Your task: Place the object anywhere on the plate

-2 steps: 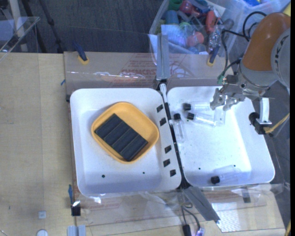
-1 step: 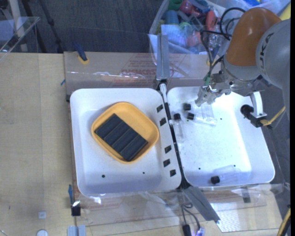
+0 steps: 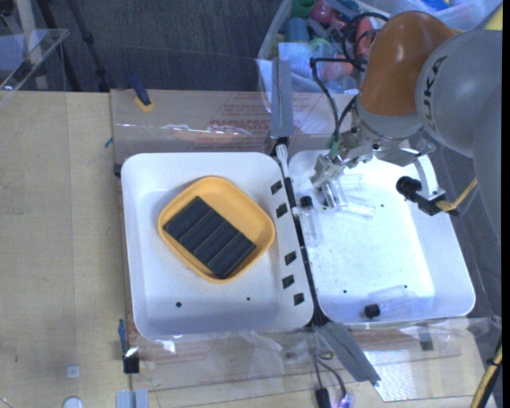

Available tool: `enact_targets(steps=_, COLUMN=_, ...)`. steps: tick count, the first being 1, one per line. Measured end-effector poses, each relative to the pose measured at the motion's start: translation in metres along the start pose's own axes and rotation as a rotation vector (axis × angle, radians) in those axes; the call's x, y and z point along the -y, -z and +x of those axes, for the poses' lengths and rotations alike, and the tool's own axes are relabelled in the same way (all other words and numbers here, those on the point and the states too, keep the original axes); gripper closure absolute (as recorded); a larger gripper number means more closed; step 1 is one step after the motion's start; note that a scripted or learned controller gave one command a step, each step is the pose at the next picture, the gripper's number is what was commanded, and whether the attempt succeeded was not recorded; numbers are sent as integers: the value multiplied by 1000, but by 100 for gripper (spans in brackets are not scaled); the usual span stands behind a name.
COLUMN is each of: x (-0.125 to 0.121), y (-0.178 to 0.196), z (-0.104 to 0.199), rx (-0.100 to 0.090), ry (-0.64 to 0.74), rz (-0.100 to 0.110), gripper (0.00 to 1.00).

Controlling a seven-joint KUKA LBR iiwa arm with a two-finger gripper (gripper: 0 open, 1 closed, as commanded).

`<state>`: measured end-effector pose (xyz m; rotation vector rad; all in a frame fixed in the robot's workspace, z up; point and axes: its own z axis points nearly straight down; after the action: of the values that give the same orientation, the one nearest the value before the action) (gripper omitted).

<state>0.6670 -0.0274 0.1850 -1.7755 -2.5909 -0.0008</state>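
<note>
Claw (image 3: 333, 185) low in right bin's (image 3: 414, 275) far-left corner, state unclear. Object — black-capped clear tube (image 3: 389, 307) — lies near front edge: light, stiff, slippery; grip mid-body. Plate (image 3: 217, 228) sits in left bin.

The arm (image 3: 446, 72) is cut off by the top and right edges; the clutter (image 3: 327, 24) behind the bins is blurred, unidentifiable; the counter (image 3: 48, 239) runs off left.

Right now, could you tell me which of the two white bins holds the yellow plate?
The left bin: the yellow plate lies there, while the pincer hangs above the right bin.
</note>
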Motion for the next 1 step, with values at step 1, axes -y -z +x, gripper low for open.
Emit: enact_targets(steps=1, x=0, y=0, z=33, rx=0, ry=139, rz=1, gripper=100)
